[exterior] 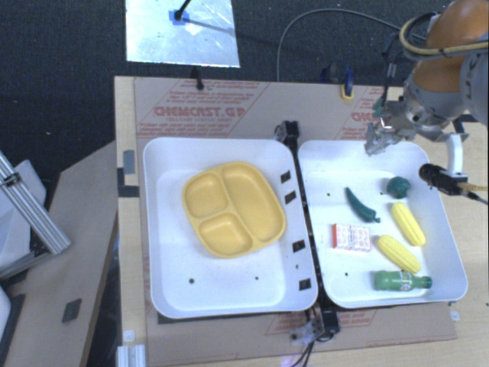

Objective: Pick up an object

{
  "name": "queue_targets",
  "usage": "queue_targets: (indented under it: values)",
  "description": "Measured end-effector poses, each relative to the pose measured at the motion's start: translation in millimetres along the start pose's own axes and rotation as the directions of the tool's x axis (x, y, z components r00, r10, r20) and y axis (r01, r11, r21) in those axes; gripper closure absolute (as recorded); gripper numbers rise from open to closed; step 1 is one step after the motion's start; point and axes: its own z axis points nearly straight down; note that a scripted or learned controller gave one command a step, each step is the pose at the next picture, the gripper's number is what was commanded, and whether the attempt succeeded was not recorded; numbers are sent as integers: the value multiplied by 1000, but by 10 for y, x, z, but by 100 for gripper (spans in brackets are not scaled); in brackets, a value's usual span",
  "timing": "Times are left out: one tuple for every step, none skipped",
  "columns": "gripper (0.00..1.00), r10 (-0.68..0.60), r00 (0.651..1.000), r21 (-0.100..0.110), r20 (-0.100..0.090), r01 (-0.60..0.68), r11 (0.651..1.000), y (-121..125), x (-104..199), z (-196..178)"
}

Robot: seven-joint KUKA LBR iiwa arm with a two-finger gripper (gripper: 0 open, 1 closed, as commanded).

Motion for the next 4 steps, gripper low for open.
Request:
queue_targets:
  values:
    - [100,-3,1000,-1,0,3,1000,20,-2,-473]
    - [100,-7,1000,5,-3,7,1000,-105,447,-477]
    - [100,-7,1000,6,-4,8,1000,-276,956,-479]
    - [100,-7,1000,8,-3,7,1000,-550,1400,-394]
